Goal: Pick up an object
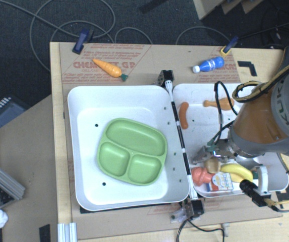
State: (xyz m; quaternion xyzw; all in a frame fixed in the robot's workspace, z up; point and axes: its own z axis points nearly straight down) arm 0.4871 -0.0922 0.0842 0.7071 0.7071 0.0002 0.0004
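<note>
Reaching in from the right w/ gripper (213, 154) low over right bin (200, 92), nr its front-left corner. Hiding the grip end under the wrist, so open vs closed: can't tell. Nothing seen held.

Judging nearest target as the front-corner cluster, lying just toward view's bottom from gripper: tan lump (213, 165) almost touching it, red toy (200, 175) just left of that, banana (236, 171) just right, packet (224, 182) beneath. Banana's long axis running approx left-right, dipping at right end. Crowding likely making a clean grab hard.

Lying well apart toward bin's back: sausage (184, 115), long axis front-back, by the left wall; orange piece (221, 104) at the back.

Counting: 2 bins, 1 arm, 6 objs in right bin, 1 each. Holding 1 green tray (132, 150) in left bin (84, 110). Lying outside on bench: 1 carrot (109, 68), 1 bottle (210, 64).
</note>
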